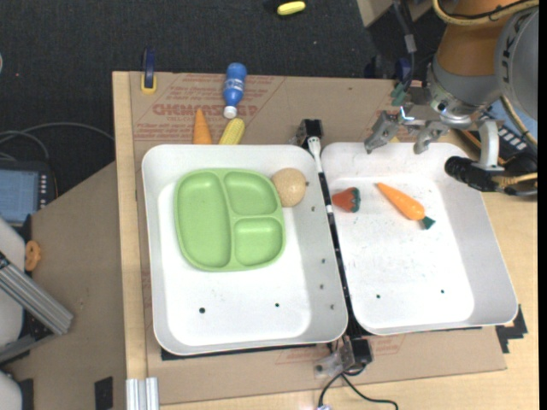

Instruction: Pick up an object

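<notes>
An orange toy carrot [402, 201] with a green tip lies in the right bin [427, 301], towards its back. A small red strawberry [345, 199] rests near that bin's left wall. My gripper [398, 137] hangs above the back rim of the right bin, fingers spread open with nothing between them, up and behind the carrot. In the left bin [231, 314] sits a green divided plate [229, 219], and a tan round ball [290, 185] rests by its back right corner.
On the cardboard behind the left bin lie a blue and white bottle [234, 89], an orange carrot-like piece [201, 127] and a yellow corn piece [232, 131]. A yellow object [291, 8] lies on the dark floor beyond.
</notes>
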### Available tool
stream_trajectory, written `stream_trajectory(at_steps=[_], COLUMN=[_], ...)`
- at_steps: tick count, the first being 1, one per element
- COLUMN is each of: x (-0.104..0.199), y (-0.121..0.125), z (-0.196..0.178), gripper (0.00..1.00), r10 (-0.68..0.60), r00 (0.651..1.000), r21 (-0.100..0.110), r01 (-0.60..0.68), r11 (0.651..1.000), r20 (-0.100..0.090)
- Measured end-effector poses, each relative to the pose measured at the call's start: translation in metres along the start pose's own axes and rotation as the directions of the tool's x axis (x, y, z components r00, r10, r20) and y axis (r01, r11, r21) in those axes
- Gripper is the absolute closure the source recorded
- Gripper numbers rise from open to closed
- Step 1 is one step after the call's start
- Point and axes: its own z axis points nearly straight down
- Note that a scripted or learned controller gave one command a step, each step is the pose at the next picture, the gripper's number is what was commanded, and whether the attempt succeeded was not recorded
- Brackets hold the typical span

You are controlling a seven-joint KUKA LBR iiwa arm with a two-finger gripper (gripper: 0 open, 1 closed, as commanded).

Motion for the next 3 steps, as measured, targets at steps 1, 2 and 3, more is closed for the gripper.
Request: stream_trajectory(at_steps=[1, 2, 3], x=[-0.046, -0.091, -0.089], y=[-0.051, -0.044, -0.043], z=[0.102, 0.134, 0.122], gripper=[0.00, 0.00, 1.00], r10=[0.006, 0.003, 0.002], r00=[1.000, 1.000, 1.000], r21=[0.012, 0.000, -0.004], r01=[-0.006, -0.003, -0.002], r11=[1.000, 1.000, 1.000], r20=[0.000, 0.001, 0.002])
